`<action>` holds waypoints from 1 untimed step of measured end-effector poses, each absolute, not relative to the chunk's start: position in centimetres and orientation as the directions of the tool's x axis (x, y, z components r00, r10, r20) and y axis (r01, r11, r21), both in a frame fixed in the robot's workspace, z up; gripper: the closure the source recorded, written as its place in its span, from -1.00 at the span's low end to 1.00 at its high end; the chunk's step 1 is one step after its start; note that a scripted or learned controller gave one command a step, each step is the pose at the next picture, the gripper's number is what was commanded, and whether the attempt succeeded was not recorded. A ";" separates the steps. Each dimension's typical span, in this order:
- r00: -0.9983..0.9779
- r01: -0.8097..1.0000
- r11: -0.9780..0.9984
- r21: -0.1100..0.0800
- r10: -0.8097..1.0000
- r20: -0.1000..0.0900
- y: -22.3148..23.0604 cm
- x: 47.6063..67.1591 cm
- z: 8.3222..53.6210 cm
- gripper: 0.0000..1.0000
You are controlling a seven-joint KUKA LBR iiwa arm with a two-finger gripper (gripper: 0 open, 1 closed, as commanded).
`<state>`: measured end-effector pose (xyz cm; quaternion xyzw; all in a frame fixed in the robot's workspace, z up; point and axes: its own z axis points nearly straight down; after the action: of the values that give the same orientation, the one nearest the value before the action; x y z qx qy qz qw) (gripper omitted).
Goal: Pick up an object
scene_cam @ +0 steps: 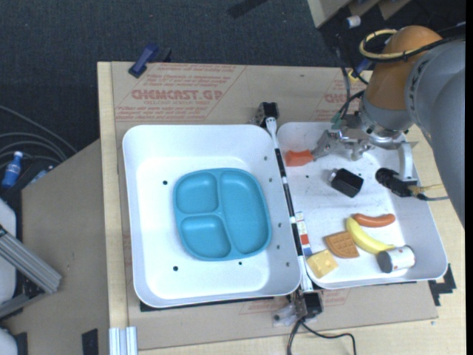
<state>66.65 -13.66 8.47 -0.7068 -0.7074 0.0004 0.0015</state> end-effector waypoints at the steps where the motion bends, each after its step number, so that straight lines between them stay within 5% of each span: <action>1: -0.001 1.000 0.001 -0.002 1.000 0.001 -9.3 66.7 8.5 -1.00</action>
<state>66.65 -9.27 8.50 -0.7067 -0.7075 0.0004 0.0013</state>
